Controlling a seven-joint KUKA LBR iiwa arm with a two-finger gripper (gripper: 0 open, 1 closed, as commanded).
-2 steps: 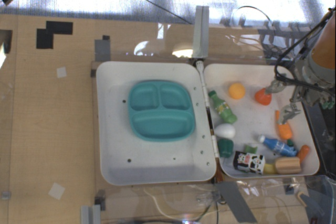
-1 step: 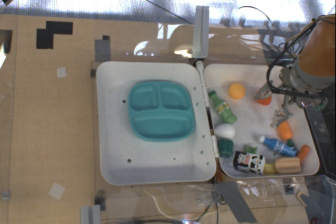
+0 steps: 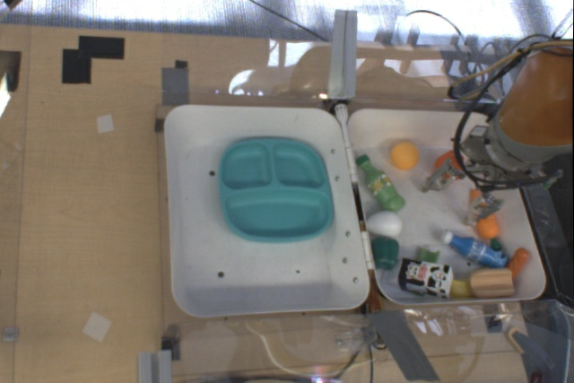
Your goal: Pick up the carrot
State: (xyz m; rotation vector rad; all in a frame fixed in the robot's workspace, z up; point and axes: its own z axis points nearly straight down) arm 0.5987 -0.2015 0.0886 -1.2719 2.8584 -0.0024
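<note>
- Start at the blue bottle, lying on its side low in the right-hand bin. Everything gets placed from there.
- Up-view of the blue bottle hangs the gripper, under the grey arm with its orange band.
- The claw's two prongs stand apart. One is up-left of the blue bottle and the other just above it, and nothing shows clamped between them.
- The carrot, as best I can read it, is the orange piece just above the blue bottle. It sits right at the tip of the nearer prong, on the bin floor.
- Another orange bit peeks out further up-left of the blue bottle, beside the far prong. I cannot tell whether it belongs to the same carrot.
- Just right of the blue bottle, against the bin wall, sits a short orange stub.
- Below the blue bottle lies a tan block, with a small yellow piece touching its left end.
- Left of the blue bottle is a black-and-white carton, then a dark green cup.
- Up-left of the blue bottle is a white egg, with a green bottle beyond it.
- Further up from the blue bottle sits an orange ball.
- Well left of the blue bottle, in the other bin, rests a teal divided plate.
</note>
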